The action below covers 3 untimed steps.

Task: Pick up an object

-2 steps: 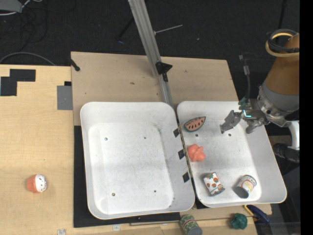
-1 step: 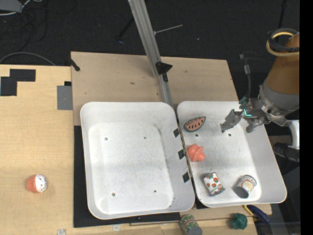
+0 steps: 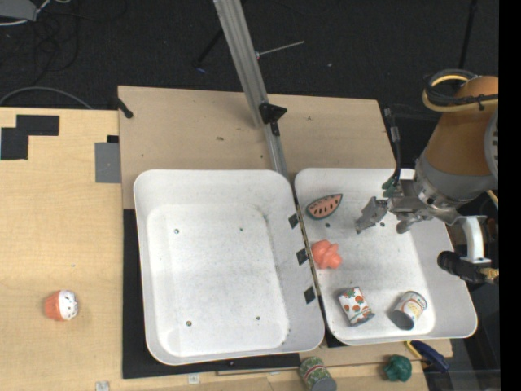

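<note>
four objects lay in the right bin [image 3: 456,320]: a watermelon slice [image 3: 324,206], a pink toy [image 3: 326,254], a small carton [image 3: 355,305] and a can [image 3: 408,309]. the gripper [image 3: 384,218] hovered with fingers spread, pinching nothing. it seemed the approach step; next it should descend onto one object.

Arm [image 3: 460,149]: orange band over a grey wrist housing. Gripper [image 3: 384,217]: dull grey metal with dark fittings. A yellow-edged dark cable loops above the band.
</note>
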Each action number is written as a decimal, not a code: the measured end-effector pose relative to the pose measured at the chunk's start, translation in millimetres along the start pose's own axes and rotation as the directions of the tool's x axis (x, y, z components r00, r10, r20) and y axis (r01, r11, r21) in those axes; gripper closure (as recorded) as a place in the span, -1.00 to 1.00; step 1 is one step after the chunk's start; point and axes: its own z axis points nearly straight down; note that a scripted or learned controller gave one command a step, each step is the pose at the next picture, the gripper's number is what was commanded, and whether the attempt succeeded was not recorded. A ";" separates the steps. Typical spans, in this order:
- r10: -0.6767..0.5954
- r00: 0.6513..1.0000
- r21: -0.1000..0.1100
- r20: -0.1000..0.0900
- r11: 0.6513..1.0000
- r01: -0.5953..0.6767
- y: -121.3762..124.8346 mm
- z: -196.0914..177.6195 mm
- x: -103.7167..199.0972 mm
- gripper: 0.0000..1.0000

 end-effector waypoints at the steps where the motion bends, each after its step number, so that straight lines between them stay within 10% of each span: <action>1: 0.001 1.000 0.000 0.000 1.000 -0.001 -2.7 43.7 0.7 -1.00; 2: 0.001 1.000 0.000 0.000 1.000 -0.001 -3.9 87.5 -0.6 -1.00; 3: 0.006 1.000 -0.003 0.001 1.000 -0.006 -3.5 75.0 -2.6 1.00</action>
